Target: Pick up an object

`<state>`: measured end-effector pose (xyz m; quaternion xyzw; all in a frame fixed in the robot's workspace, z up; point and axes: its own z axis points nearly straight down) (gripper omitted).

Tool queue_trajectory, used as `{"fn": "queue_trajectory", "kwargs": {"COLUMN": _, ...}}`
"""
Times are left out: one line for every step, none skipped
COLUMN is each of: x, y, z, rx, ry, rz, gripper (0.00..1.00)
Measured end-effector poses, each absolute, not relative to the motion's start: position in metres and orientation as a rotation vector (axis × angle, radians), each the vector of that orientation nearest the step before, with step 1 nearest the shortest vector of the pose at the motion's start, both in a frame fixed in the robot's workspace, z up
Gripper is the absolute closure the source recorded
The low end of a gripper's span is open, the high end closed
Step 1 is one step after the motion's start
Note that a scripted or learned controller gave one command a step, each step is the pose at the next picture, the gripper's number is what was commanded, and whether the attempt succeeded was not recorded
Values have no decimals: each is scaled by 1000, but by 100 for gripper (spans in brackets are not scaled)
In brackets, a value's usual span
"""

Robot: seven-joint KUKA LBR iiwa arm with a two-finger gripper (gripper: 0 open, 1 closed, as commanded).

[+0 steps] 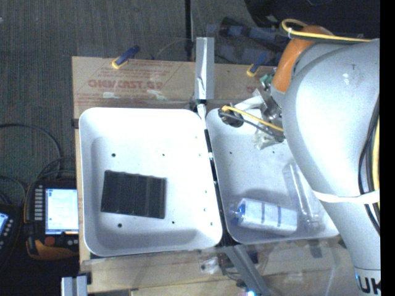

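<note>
Grey arm (336, 116) w/ orange band (290, 57), yellow cable (321, 34), black lettering nr base.

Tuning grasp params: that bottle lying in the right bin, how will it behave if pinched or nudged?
The bottle lies on its side, so a nudge across its length would probably roll it. It looks clear and thin-walled, likely light, and may dent under a hard squeeze. Its smooth round body could slip out of a pinch. It sits near the right bin's front wall, which may stop a roll.
</note>
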<state>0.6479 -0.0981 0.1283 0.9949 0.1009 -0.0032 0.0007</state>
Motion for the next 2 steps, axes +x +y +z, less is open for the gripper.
{"fn": "queue_trajectory", "kwargs": {"x": 611, "y": -122, "z": 165, "rx": 3125, "ry": 313, "rz": -6, "gripper": 100}}
{"fn": "queue_trajectory", "kwargs": {"x": 634, "y": -92, "z": 216, "rx": 3126, "ry": 324, "rz": -5, "gripper": 100}}
